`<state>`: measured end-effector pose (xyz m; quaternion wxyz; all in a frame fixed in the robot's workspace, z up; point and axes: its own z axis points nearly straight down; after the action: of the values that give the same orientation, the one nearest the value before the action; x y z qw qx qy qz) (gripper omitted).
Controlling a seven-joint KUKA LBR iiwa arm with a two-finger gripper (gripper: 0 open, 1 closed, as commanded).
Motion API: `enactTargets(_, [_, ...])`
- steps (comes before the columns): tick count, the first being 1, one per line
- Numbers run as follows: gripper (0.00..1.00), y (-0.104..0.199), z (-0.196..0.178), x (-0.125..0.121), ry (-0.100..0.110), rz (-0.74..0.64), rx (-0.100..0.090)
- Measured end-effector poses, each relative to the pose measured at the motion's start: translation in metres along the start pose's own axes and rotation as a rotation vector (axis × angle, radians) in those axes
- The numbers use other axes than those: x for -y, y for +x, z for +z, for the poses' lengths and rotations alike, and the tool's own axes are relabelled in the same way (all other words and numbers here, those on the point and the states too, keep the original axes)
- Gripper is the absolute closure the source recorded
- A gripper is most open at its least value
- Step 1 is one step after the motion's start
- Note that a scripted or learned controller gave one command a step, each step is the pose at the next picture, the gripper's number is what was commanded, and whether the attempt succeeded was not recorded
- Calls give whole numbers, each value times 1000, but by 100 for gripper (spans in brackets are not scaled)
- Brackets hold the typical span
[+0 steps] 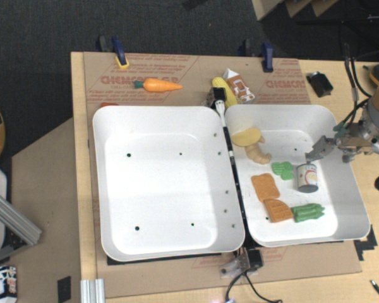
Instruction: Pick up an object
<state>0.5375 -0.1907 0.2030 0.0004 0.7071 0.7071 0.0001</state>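
Two bins sit on your table; the right bin (341, 229) holds a small labelled can (307, 177), its print unreadable. Your pincer (320, 148) hovers at the can's one o'clock; its opening can't be judged.

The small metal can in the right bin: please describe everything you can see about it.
The small silver metal can is a short cylinder with a grey shiny side and a label with red and blue marks too small to read. It seems to lie tilted on the floor of the right white bin, near its right side. A small green toy piece lies just left of it. The gripper hangs just above it, apart.
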Motion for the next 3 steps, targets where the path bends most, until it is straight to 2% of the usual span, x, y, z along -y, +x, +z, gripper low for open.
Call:
enactTargets(1, [0, 94, 99, -42, 9, -10, -7])
enactTargets(2, [100, 87, 83, -42, 0, 0, 0])
enactTargets(3, [0, 87, 83, -42, 1, 0, -1])
